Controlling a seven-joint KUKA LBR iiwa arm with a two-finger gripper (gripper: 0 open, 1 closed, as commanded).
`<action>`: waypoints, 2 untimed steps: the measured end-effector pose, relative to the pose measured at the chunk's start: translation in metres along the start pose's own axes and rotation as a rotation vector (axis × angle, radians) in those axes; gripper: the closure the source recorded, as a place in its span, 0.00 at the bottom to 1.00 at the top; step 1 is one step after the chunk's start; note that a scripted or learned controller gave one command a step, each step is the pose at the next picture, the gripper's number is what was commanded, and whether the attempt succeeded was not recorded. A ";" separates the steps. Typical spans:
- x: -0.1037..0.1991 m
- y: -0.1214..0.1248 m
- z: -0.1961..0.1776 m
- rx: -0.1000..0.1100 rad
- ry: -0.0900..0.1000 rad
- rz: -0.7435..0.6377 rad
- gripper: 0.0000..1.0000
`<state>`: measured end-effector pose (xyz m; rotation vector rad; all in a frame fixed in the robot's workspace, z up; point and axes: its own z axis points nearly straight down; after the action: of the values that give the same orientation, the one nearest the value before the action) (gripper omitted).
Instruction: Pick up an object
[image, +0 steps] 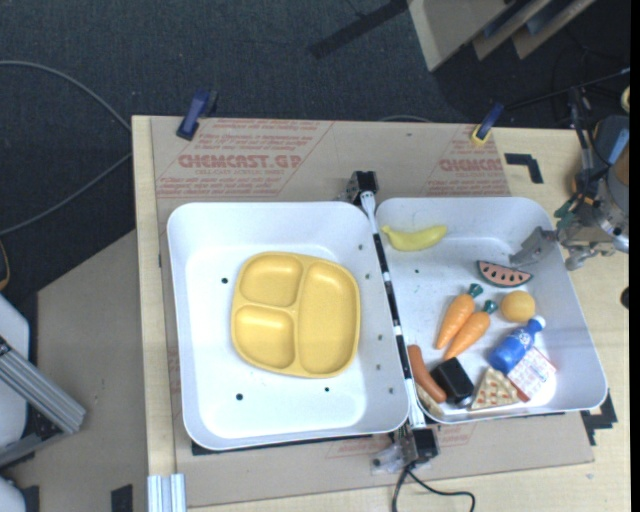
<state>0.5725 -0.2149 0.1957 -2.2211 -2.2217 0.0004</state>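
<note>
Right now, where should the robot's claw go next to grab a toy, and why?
Probably a short move left and down onto the watermelon slice. The gripper sits over the right bin's far right edge with nothing in it, and that slice lies nearest, apart from the other toys.

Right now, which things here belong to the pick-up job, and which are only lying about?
Job: grey two-finger gripper; yellow banana; watermelon slice; two orange carrots; blue bottle.
Lying about: yellow divided plate; blue clamps; brown cardboard sheet.
</note>
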 end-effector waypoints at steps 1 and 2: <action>0.054 0.011 0.111 0.000 0.001 0.000 0.00; 0.054 0.012 0.101 -0.002 -0.001 -0.001 1.00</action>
<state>0.5842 -0.1610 0.0948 -2.2215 -2.2240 -0.0014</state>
